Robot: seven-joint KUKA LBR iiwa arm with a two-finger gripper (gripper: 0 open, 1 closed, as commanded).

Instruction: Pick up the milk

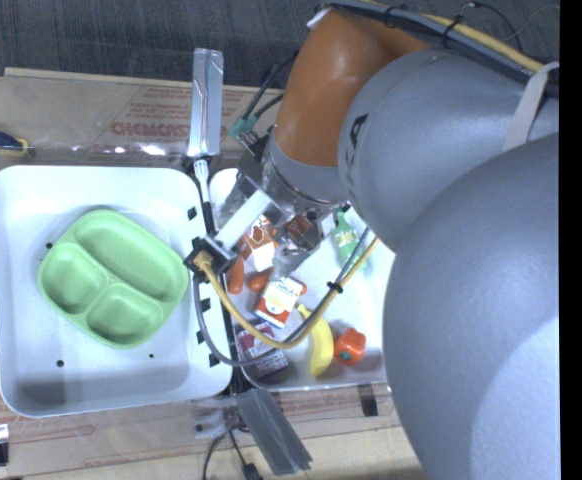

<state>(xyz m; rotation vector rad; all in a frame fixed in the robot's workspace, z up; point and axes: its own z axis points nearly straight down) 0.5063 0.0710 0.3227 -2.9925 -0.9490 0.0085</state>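
Looming nearest is the arm [471, 218], a smooth grey bulk that swells across the right side, with a glossy orange band [321, 78] above the wrist and a yellow cable along its top edge. Below that band the gripper [289, 230] reaches down into the right bin [226, 183]; from here I cannot tell how it is set, because the wrist and a clutter of dark brackets hide it.

Just below the gripper lies the milk [281, 301], a small boxy carton, white with red and orange print. It rests on its side in the middle of the right bin, its long axis slanting from upper right to lower left; which end is the top is hard to say. A yellow hose [233, 318] loops around its left side and under it.

Close around the carton sit other toy foods: a curved yellow banana [320, 350] at its lower right, an orange-red rounded piece [350, 346] beside that, a dark wrapped packet [269, 362] at the bin's near rim, and a slim green bottle [345, 238] towards the arm.

Further out, the left bin [21, 298] is shallow white plastic with rounded corners, holding a matte pale green divided plate [113, 276] with three compartments. Brown cardboard [121, 113] lies beneath both bins, and a shiny metal bar [207, 103] stands between them at the far side.
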